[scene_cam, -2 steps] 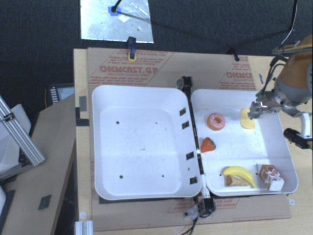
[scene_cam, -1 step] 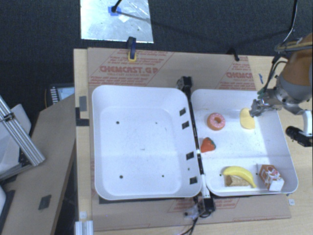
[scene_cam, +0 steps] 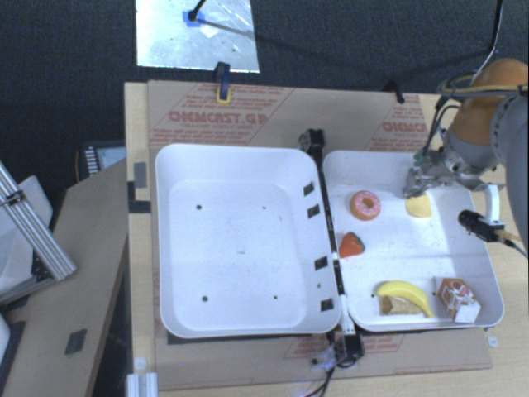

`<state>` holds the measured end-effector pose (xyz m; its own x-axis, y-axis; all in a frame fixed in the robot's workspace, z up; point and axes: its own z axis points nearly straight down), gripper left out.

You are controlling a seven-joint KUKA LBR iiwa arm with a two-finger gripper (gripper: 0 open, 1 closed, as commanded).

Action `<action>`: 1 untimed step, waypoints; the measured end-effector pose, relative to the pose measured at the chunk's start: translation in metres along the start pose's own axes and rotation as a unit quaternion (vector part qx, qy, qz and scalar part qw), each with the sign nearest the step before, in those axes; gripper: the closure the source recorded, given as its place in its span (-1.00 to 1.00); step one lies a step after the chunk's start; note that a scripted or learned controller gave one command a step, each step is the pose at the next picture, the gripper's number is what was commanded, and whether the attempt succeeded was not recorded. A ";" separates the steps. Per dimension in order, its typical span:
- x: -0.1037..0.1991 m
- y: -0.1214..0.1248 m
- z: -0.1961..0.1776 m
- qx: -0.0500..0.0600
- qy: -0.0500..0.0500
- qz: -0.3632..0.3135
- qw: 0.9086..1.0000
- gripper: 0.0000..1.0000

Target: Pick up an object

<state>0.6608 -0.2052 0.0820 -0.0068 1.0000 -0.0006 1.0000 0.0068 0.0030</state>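
Even, bright light is falling from overhead, washing the white bins (scene_cam: 240,238) nearly flat. A foil sheet (scene_cam: 197,23) at 12 o'clock is glaring. The arm (scene_cam: 488,114) at 3 o'clock is blurring slightly. Soft shadows are pooling under the banana (scene_cam: 405,292). Overall focus is looking soft and grainy.

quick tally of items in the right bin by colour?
Yellow: 2, the banana and a pale yellow piece by the claw
Pink/orange: 1, the donut
Red: 1, the strawberry
Tan: 1, a bread piece
Red-and-white: 1, a small box
Total: 6
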 end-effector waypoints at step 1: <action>-0.001 0.001 -0.015 -0.002 -0.001 -0.001 1.000 1.00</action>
<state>0.6613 -0.2063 0.0970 -0.0084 1.0000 -0.0032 0.9999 0.0085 0.0070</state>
